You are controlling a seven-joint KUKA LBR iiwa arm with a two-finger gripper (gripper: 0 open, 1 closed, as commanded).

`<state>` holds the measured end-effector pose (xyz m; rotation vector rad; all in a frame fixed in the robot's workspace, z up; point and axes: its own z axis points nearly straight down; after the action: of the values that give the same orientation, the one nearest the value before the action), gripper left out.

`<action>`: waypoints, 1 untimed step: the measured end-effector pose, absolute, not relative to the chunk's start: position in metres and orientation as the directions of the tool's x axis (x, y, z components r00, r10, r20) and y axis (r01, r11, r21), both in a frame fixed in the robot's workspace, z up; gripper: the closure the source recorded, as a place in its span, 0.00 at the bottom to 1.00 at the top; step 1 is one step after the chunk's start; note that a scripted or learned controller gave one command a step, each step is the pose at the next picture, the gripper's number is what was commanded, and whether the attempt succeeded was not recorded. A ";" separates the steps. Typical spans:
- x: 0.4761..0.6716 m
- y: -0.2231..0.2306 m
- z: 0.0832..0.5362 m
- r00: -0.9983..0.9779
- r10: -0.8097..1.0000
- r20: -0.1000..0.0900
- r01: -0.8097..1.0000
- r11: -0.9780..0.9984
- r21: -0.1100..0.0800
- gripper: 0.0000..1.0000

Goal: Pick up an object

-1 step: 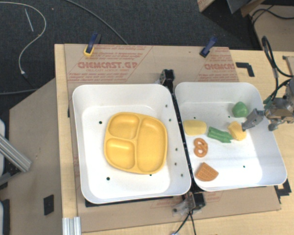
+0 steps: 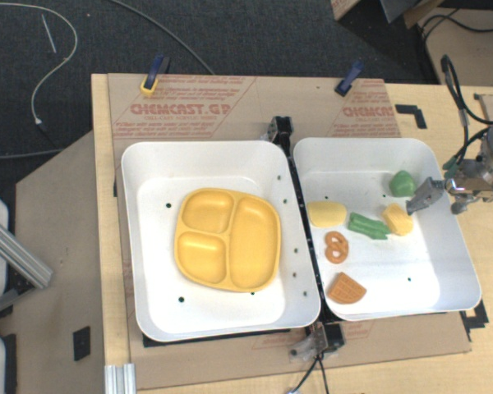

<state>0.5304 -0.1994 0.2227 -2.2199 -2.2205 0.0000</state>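
Tool (image 2: 434, 194) at right bin's (image 2: 444, 298) right rim, just right of yellow block (image 2: 398, 219); can't tell if open or closed, nothing seen betw fingers. Rel to yellow block: green lump (image 2: 402, 182) above, green piece (image 2: 368, 226) touching left, pale yellow piece (image 2: 326, 213) further left, pretzel (image 2: 336, 246) lower-left, orange wedge (image 2: 346, 289) below. Yellow divided plate (image 2: 228, 239) in left bin (image 2: 148, 302)

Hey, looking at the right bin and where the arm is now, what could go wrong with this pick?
1. The end effector sits close to the green piece and the yellow wedge; descending between them might nudge both and grab neither.
2. The wedge touches the green stick, so closing there could pinch two items or push one away.
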 end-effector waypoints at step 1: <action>0.529 -0.203 0.160 0.000 1.000 0.004 1.000 0.000 -0.007 0.00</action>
<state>0.5292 -0.2032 0.1603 -2.2166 -2.2157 0.0038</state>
